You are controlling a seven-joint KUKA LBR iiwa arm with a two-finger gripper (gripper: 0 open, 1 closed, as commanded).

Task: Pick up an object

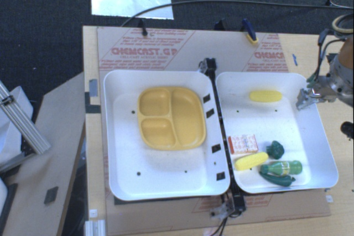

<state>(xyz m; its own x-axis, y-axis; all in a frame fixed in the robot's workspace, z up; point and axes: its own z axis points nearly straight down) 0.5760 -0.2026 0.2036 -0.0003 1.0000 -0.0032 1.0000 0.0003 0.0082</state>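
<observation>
Approaching is the step judged to be in hand: the gripper (307,98) is seen at the right rim of the right bin (318,135), level with the bin's far half, and nothing is held between its fingers. Whether the jaws stand open or closed cannot be told at this size.

No object has been lifted. In the right bin a yellow oblong piece (265,96) lies alone at the far side, near the gripper. A red-and-white packet (243,143), a yellow banana-like piece (251,161), a dark green lump (275,149), a green bottle (283,167) and a dark green pepper-like piece (278,178) are crowded at the near side. A yellow divided plate (171,118) lies in the left bin (119,135).

For the next move, the gripper would need to be carried over the rim and lowered onto one object; the lone oblong piece is judged the easiest.
</observation>
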